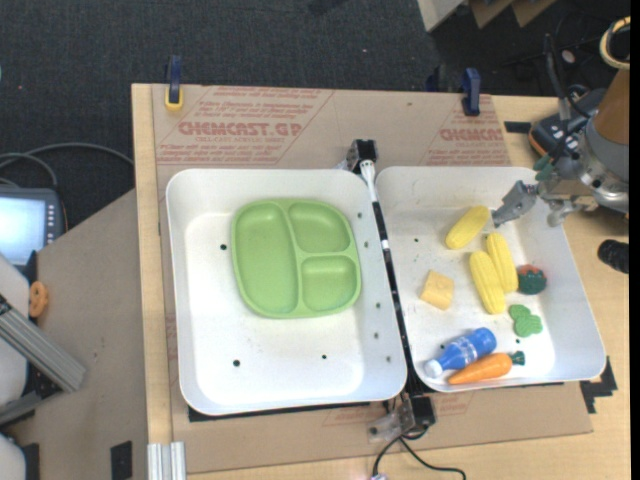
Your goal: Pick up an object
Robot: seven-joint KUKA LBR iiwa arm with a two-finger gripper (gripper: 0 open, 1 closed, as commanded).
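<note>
Dark carpet lay around a table (250,118) covered with printed brown board, two shallow white bins side by side on it. The left bin (200,348) held a green divided plate (296,257). The right bin (580,318) held all the pickable toys.

The hand (517,205) hung over the right bin's upper right part, just beside the nearest corn cob (467,227). Whether it was open or closed could not be told from this slanted view; nothing was visibly gripped.

Likely target: that corn cob, lying tilted near the bin's upper middle. It looked like light, stiff plastic with a smooth rounded skin, so probably slippery; best taken across the short middle, not the ends. Two more corn cobs (494,271) lay touching each other below it, harder to separate. The cheese wedge (437,290) sat apart with flat faces, probably the easiest grip. The blue bottle (463,351) and carrot (482,369) lay touching near the bin's lower wall, cramped. A red-green vegetable (530,279) and a green piece (525,319) sat near the right wall.

Open room: bare floor around the cheese and above the top cob. Walls crowd the lower and right items; the bins' shared edge is well apart from the cob.
</note>
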